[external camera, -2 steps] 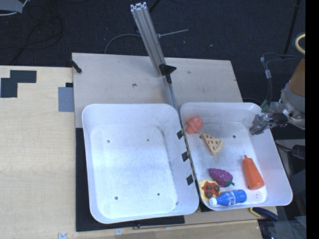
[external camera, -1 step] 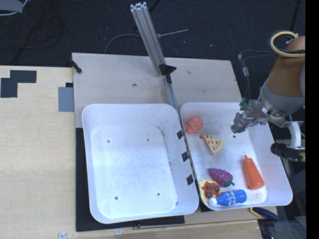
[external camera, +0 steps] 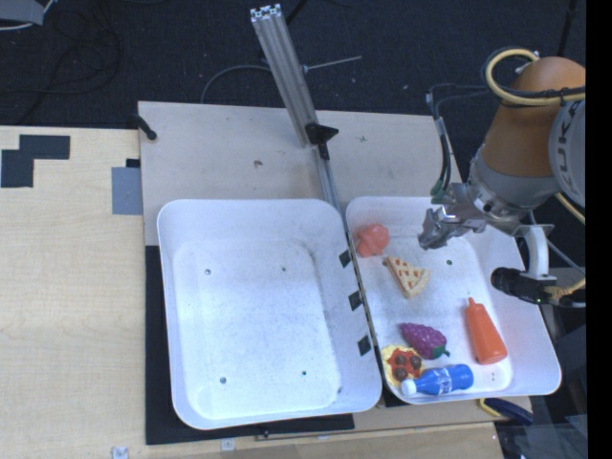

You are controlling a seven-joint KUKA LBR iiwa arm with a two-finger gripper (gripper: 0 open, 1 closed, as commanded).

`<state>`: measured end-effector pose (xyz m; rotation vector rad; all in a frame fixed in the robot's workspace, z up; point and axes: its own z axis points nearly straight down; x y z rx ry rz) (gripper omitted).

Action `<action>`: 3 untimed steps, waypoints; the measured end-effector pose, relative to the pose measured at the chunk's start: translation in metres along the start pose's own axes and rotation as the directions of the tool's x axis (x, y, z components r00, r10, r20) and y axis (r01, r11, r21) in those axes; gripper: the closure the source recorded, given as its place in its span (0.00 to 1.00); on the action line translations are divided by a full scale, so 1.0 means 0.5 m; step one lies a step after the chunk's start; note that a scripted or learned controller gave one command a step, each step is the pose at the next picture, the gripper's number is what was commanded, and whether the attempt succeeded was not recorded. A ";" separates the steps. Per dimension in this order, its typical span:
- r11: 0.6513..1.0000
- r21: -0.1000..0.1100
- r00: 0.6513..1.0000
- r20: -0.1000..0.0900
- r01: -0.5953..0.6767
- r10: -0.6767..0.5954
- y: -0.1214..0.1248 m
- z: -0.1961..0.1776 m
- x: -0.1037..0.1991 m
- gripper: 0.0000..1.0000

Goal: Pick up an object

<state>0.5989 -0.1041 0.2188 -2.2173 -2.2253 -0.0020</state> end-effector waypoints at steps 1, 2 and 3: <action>1.000 0.000 1.000 0.001 0.000 0.000 0.003 -0.021 0.110 1.00; 1.000 0.001 1.000 0.000 0.000 0.000 0.001 -0.033 0.206 1.00; 1.000 0.002 1.000 0.000 -0.001 0.001 0.011 -0.021 0.291 1.00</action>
